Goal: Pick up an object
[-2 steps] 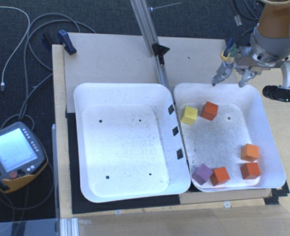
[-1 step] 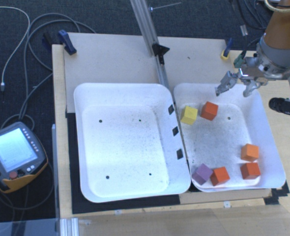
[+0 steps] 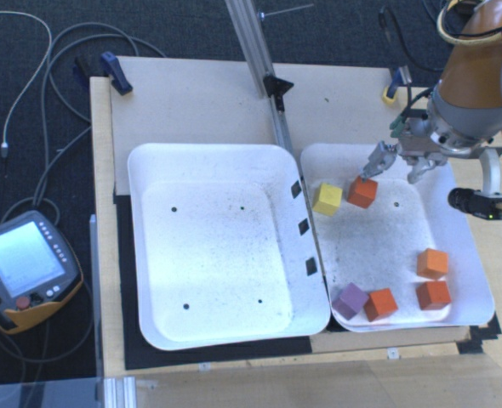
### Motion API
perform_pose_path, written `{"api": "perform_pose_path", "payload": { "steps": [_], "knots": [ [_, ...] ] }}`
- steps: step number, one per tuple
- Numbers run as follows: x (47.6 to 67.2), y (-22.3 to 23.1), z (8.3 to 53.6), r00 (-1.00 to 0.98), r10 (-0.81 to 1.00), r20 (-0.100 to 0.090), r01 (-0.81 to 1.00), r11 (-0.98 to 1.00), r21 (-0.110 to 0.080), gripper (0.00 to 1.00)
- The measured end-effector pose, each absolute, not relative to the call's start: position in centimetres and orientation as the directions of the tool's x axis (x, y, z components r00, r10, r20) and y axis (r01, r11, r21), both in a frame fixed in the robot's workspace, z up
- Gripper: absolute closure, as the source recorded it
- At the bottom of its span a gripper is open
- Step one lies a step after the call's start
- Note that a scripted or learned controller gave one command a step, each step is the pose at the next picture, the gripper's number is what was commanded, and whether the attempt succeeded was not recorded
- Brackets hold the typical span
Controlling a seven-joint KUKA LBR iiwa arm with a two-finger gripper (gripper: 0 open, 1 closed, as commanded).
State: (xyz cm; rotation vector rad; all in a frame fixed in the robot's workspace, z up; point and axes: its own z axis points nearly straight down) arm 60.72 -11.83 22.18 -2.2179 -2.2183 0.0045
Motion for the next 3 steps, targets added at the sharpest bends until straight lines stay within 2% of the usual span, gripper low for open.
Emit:
{"api": "perform_pose_path", "payload": {
  "steps": [1, 2, 3],
  "knots": [
    [64.7, -13.6, 9.5, -0.001, 1.000, 0.001, 1.000, 0.001, -0.006, 0.00],
    [64.9, -13.5, 11.1, -0.002, 1.000, 0.001, 1.000, 0.002, 0.001, 1.00],
    [64.6, -4.5, 20.5, -0.009, 1.000, 0.003, 1.000, 0.009, 0.010, 1.00]
  ]
}}
